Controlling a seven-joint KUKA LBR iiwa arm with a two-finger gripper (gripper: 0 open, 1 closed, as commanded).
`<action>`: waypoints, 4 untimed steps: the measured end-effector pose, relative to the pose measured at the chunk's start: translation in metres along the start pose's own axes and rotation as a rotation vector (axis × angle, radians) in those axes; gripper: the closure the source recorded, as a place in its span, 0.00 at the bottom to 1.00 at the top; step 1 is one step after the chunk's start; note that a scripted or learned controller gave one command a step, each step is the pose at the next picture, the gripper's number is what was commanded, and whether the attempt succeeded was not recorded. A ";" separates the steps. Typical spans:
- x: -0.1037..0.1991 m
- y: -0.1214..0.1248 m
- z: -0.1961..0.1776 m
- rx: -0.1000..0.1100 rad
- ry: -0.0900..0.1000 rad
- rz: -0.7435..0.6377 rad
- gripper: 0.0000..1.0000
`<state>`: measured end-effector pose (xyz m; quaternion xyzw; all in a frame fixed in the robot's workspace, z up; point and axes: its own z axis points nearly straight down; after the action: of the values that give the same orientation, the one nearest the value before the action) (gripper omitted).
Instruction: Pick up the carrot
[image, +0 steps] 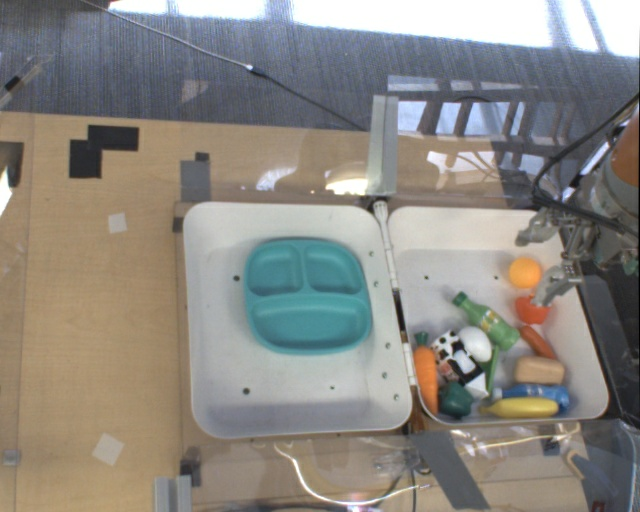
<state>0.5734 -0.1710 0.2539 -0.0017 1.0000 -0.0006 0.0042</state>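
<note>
1. The carrot (426, 378) lies in the right bin (440, 250), against its left wall, near corner.
2. Its long axis runs near to far.
3. The tool (562, 262) hangs far-right of it, well apart; whether spread or pressed together, I cannot tell.

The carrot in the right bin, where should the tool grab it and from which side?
Probably at the middle of the carrot, coming straight down from above. It lies flat and lengthwise along the left wall of the right bin, green top toward the far end, so close across its narrow width. The wall on one side and the cow toy on the other leave little room, so go carefully.
</note>
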 end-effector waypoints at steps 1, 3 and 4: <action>-0.033 -0.033 0.115 -0.003 0.011 0.095 0.00; -0.079 -0.033 0.167 0.001 -0.004 0.052 0.00; -0.087 -0.036 0.162 0.004 -0.008 -0.306 0.00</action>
<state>0.6618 -0.2067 0.0931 -0.1540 0.9880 -0.0033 0.0081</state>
